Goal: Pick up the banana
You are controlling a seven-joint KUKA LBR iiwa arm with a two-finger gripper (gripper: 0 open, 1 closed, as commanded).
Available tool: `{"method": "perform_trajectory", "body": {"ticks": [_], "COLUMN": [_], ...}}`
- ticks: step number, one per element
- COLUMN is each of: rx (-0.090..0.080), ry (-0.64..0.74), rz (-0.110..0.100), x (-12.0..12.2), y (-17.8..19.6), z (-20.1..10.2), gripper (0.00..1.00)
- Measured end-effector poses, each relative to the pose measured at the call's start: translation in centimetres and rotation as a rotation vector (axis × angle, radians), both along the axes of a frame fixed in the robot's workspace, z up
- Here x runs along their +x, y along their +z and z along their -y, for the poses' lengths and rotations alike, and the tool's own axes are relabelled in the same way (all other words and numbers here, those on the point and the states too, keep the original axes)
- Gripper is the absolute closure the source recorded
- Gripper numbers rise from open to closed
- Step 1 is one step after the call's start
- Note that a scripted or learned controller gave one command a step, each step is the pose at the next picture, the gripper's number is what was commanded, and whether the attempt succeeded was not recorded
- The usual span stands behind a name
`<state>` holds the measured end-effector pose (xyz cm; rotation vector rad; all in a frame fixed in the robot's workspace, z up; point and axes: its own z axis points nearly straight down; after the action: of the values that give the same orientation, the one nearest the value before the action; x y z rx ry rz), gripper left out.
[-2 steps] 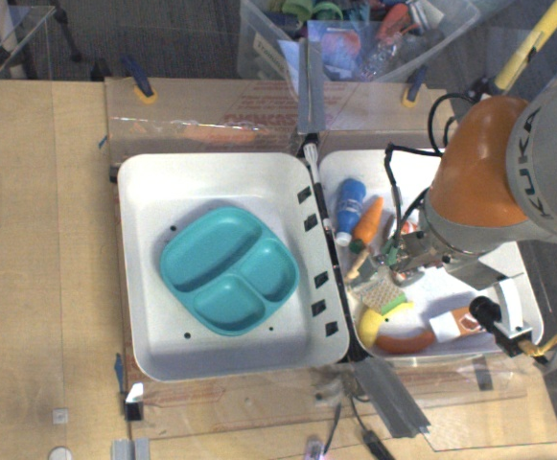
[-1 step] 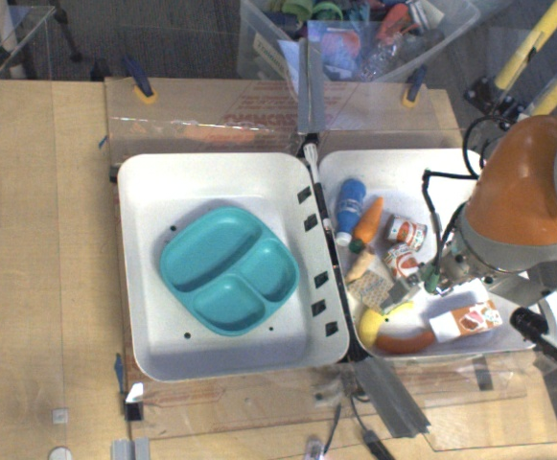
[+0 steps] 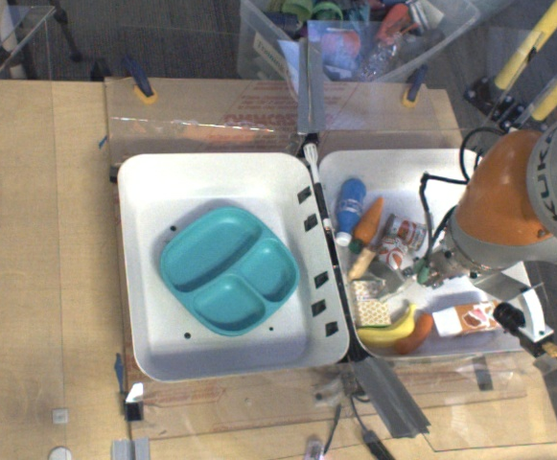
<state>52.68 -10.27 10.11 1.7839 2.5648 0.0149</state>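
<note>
The yellow banana (image 3: 389, 328) lies at the front of the right bin (image 3: 393, 161), curved along the front wall, next to an orange item (image 3: 416, 337). My gripper (image 3: 431, 270) hangs over the middle of the right bin, behind and to the right of the banana and apart from it. It sits close to a red-labelled can (image 3: 405, 237). Nothing is visibly held.
A blue bottle (image 3: 351, 202), a carrot (image 3: 369, 220), a patterned cracker-like piece (image 3: 371, 306) and an orange-white box (image 3: 464, 319) crowd the right bin. The left bin (image 3: 144, 190) holds a teal divided plate (image 3: 228, 269). A clear tub of toys (image 3: 355, 12) stands behind.
</note>
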Motion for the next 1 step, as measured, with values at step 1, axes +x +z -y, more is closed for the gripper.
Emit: {"method": "perform_trajectory", "body": {"ticks": [1], "rx": [-0.001], "ry": [0.016], "rz": [0.006], "x": [-3.98], "y": [-0.78], "z": [-0.01], "gripper": [0.00]}}
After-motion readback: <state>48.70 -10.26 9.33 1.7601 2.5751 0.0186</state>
